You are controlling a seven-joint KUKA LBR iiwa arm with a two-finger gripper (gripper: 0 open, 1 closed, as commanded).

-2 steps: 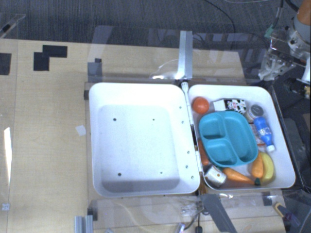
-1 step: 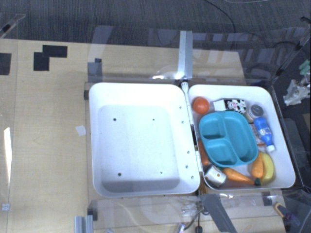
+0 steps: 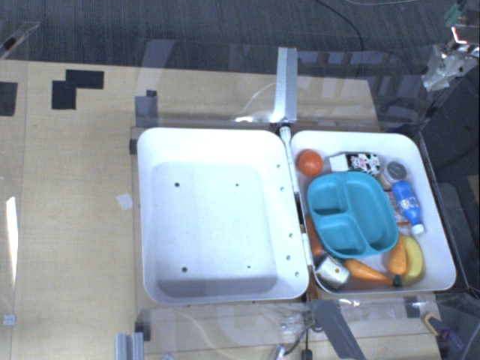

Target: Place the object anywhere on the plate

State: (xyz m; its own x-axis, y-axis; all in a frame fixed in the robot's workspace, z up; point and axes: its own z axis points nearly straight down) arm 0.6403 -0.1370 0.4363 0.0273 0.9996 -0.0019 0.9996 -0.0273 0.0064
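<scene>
Turquoise divided plastic plate (image 3: 352, 216) sits unloaded in the right white bin (image 3: 438, 225), with a round orange ball (image 3: 309, 162), an orange carrot (image 3: 367, 271) and a yellow banana (image 3: 412, 259) crowded around it as candidates. Metallic gripper (image 3: 448, 62) hangs well apart at upper right, probably parked clear; whether it is spread or closed, I cannot tell.

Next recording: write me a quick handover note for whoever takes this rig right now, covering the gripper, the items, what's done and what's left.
Gripper: up at the view's far right corner, above and outside the bins, nothing visibly held.
Plate: blue, divided, sitting in the right bin; nothing lies in its compartments.
Around the plate: orange ball at the far left, blue bottle on the right, banana and carrot along the near side, metal cup at the near left.
Left bin: no items in it.
Done: nothing placed yet.
Left: pick one item and set it on the plate.
</scene>
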